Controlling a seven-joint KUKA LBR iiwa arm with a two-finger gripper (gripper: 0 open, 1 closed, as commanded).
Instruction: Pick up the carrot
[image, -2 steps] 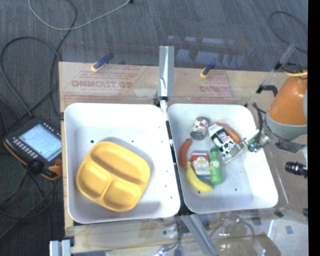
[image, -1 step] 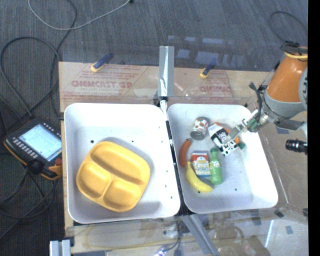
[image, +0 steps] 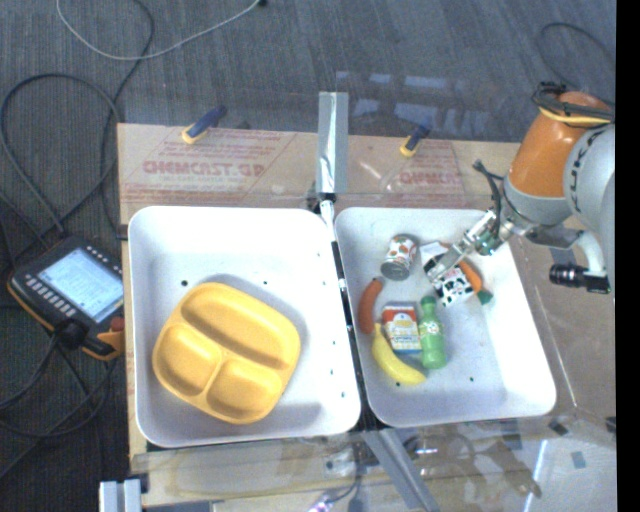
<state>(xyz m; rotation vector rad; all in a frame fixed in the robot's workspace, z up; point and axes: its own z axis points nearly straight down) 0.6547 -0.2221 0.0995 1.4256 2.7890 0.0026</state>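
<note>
Grey carpet and loose cables surround the desk (image: 250, 165), where two white bins sit side by side. Left bin (image: 150, 240): a yellow divided tray (image: 228, 350). Right bin (image: 520, 370): a can (image: 399, 256), sausage (image: 370, 303), juice carton (image: 401, 327), green bottle (image: 431, 338) and banana (image: 393, 364). Toward its far right corner, the end effector (image: 447, 262) hovers low over a black-and-white cube (image: 456, 288), grip state unreadable. The carrot (image: 476, 279) lies just beside that cube, partly hidden.
</note>
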